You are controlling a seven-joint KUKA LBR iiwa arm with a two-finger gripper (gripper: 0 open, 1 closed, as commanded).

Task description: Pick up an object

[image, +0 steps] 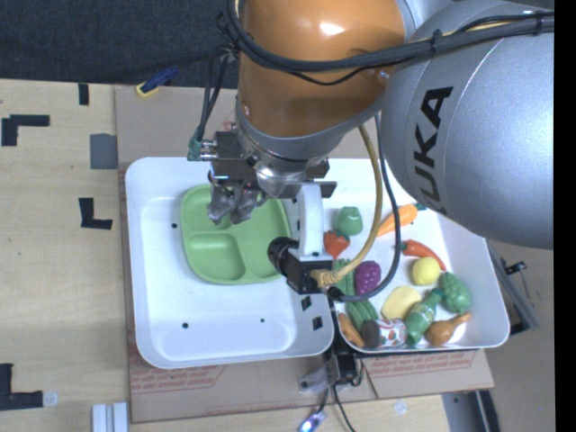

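Light falls from above and is fairly even, bright on the white bins (pixel 153 241) and the pale tabletop (pixel 54 268), while the far strip behind the tabletop stays dark. A sharp white glare spot sits on the orange band (pixel 315 43) of the arm, with softer sheen along the grey casing (pixel 486 124) at the right. The arm throws a soft shadow over the green tray (pixel 216 250) and the left bin's middle. The picture is slightly soft and grainy overall; the toys in the right bin (pixel 477 331) have blurred edges, and the big arm parts near the camera look a little smeared
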